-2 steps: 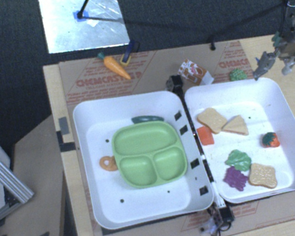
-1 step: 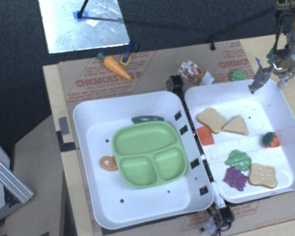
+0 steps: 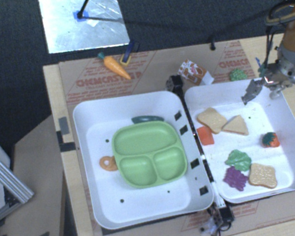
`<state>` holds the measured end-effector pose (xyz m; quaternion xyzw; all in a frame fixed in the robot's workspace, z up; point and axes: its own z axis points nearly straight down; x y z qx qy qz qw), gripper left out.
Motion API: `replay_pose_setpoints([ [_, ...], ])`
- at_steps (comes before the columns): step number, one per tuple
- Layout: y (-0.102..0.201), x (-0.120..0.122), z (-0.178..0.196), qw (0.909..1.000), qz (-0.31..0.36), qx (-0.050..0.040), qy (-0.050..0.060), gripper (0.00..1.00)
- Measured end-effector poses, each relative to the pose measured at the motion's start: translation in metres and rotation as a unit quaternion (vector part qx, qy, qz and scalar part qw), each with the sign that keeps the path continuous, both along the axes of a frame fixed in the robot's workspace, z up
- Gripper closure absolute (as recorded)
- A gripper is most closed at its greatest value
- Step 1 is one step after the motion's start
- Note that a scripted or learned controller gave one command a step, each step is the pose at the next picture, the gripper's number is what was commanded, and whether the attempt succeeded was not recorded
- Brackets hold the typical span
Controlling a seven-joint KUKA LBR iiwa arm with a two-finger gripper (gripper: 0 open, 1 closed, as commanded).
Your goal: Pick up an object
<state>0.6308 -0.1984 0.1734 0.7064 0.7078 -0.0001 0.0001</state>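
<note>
The surface (image 3: 144,67) carries two white bins side by side. The left bin (image 3: 94,152) holds a green divided tray (image 3: 149,154), with a small orange ring (image 3: 108,163) touching its left edge and a dark green piece (image 3: 147,118) just behind it. The right bin (image 3: 292,134) holds the likely targets: two toast slices (image 3: 211,119) (image 3: 263,175), a bread wedge (image 3: 236,125), an orange-red block (image 3: 205,136) against the divider, a green leafy piece (image 3: 238,158), a purple grape bunch (image 3: 235,178) and a small red-and-green fruit (image 3: 270,140). Beyond the bins lie a carrot (image 3: 115,67), a patterned packet (image 3: 191,71) and a small green piece (image 3: 237,75).

The arm reaches in at the right, and the gripper (image 3: 252,93) hangs over the right bin's back corner, near the rear wall. Whether its fingers are spread or pressed together I cannot tell, and nothing shows between them.

The main risk, as I judge it, is a descent from here meeting bare bin floor, since the nearest toast slice and wedge lie forward and to the left of it. Those flat pieces offer little height to pinch and may slide away instead of lifting. The rear wall is close enough for a finger to catch it. The leafy piece and grapes touch, so a grasp there could drag both or drop one.
</note>
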Motion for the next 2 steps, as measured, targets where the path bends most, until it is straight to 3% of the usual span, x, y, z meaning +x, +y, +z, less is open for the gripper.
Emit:
replay_pose_setpoints([
  [2,0.004,0.000,-0.086,1.0000,-0.001,0.0014,-0.005,0.00],
])
